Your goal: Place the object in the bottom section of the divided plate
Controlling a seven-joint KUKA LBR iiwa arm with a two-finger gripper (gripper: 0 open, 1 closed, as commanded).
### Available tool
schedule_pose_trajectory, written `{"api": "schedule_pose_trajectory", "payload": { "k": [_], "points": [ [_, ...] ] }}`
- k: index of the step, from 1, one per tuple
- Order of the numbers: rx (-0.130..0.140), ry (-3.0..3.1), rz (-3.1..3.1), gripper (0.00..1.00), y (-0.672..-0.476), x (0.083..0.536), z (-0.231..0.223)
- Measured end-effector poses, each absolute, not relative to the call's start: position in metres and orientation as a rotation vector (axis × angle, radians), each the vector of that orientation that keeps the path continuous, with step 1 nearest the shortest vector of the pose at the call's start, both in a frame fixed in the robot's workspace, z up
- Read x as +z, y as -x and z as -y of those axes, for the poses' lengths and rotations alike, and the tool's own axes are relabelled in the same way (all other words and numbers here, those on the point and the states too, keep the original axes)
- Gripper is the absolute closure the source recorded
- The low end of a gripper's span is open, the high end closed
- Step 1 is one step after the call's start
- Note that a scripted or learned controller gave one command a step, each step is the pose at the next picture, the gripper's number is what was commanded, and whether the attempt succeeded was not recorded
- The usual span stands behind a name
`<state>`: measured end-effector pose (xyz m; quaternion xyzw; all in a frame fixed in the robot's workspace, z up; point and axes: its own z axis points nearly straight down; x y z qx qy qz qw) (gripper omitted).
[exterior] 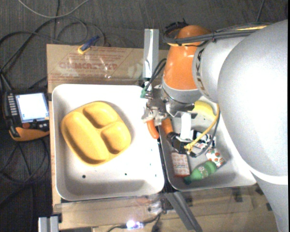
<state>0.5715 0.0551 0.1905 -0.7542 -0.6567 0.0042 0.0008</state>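
Observation:
A yellow divided plate lies in the left bin, with one long section on its left and two smaller ones on its right. The gripper hangs over the wall between the two bins, just right of the plate. An orange, carrot-like object shows directly beneath it at the left bin's right edge. Whether the object is held or resting on the rim I cannot tell. The grey arm and its orange band hide much of the right bin.
The right bin holds a yellow item, a green bottle, a red-and-white packet and a small red-and-white piece. A handheld screen unit sits left of the bins, and cardboard lies behind them.

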Motion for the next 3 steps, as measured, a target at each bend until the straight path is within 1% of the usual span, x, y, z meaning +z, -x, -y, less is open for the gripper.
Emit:
{"api": "schedule_pose_trajectory", "payload": {
  "k": [1, 2, 3],
  "points": [
    [0.015, 2.268, 2.174, 1.0, -0.603, 0.187, -0.113],
    [0.015, 2.279, 2.159, 1.0, -0.586, 0.182, -0.181],
    [0.016, 2.281, 2.16, 0.0, -0.586, 0.182, -0.181]
  ]
}}
